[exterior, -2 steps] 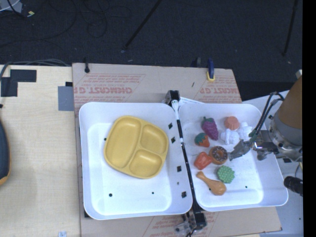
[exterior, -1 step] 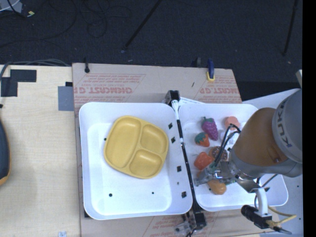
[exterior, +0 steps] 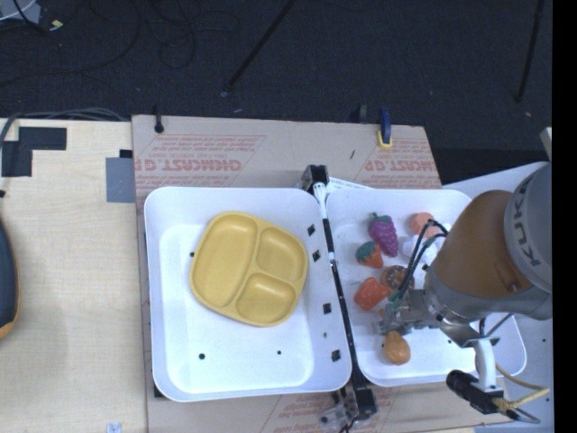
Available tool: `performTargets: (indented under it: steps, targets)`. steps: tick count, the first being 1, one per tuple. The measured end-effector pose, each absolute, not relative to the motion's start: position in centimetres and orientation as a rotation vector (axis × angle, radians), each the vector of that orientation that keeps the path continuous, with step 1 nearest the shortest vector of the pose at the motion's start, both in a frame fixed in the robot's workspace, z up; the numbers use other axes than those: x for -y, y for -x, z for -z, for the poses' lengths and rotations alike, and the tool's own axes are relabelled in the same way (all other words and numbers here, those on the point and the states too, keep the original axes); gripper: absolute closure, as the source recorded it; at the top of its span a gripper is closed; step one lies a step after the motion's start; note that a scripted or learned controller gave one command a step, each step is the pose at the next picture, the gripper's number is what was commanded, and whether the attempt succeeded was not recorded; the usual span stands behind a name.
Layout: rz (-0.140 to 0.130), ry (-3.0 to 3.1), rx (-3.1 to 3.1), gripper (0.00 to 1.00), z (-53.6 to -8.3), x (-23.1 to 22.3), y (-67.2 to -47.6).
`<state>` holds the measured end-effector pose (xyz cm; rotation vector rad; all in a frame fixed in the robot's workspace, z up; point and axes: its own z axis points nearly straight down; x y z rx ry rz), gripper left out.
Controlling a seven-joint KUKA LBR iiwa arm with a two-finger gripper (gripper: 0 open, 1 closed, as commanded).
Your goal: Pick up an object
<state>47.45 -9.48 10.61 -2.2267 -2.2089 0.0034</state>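
The hand (exterior: 398, 318) hangs low in the right bin (exterior: 494, 368), reaching in from the right under the grey arm (exterior: 491, 251) with its orange band; whether it is open or closed cannot be told; nothing shows between its parts. Just below it lies a tan potato (exterior: 396, 348); beside it to the left an orange-red fruit (exterior: 370, 292); farther up a strawberry (exterior: 369, 254), purple grapes (exterior: 384, 234) and a pink piece (exterior: 420, 222). The left bin (exterior: 171, 332) holds a yellow divided plate (exterior: 250, 267). Both bins sit on cardboard (exterior: 270, 152) on the pale wood counter (exterior: 68, 287); beyond lies dark floor with cables (exterior: 135, 25).
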Motion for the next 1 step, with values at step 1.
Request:
performTargets:
  steps: [1]
  targets:
    - [0.010, 2.212, 2.231, 1.00, -19.35, 1.54, -47.83]
